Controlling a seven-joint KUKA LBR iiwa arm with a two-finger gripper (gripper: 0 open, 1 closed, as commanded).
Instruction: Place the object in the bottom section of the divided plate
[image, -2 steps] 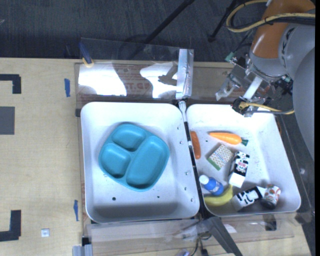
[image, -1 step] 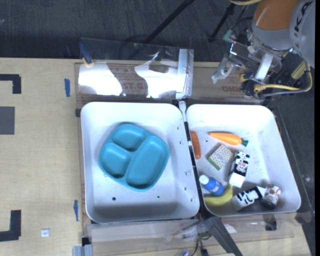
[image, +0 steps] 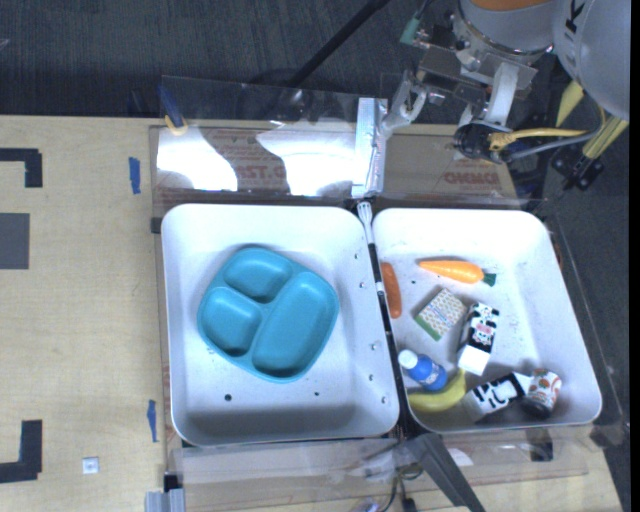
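A blue divided plate lies in the left white bin, with two small sections toward the back and left and one large section at the front right. The right bin holds the loose objects: an orange carrot, a small patterned box, a black-and-white carton and a yellow banana. My gripper hangs high behind the right bin, above its back wall. It is open, with nothing between its fingers.
A second orange piece lies along the right bin's left wall. A blue-capped bottle, another black-and-white object and a small orange-and-white toy crowd the front. Clear panels stand behind the bins.
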